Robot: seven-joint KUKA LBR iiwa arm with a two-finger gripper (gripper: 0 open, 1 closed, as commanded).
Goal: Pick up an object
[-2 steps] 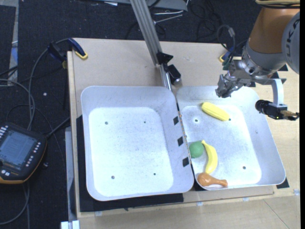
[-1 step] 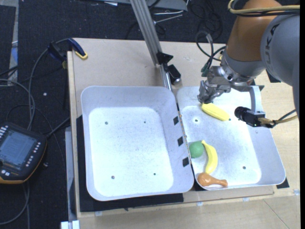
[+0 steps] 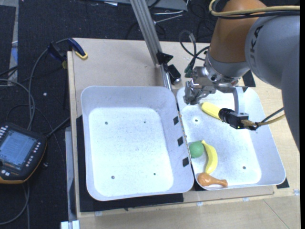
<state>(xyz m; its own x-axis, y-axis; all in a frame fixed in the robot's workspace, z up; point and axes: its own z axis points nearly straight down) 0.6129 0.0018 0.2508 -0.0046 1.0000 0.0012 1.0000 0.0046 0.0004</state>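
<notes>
No writing reads on the banana (image 3: 211, 158) or hand (image 3: 192, 95).

yellow banana (image 3: 210, 158), green ball (image 3: 196, 150), speckled white bins (image 3: 95, 104).

We take this for a robotics lab. A pale wooden bench (image 3: 119, 61) carries two shallow white bins (image 3: 128, 142) on a dark mat, and an aluminium strut (image 3: 147, 27) rises behind them. Loose cables (image 3: 28, 94) trail over dark carpet (image 3: 38, 13), where a handheld control pendant (image 3: 19, 151) with a lit screen lies beside the bench.
</notes>
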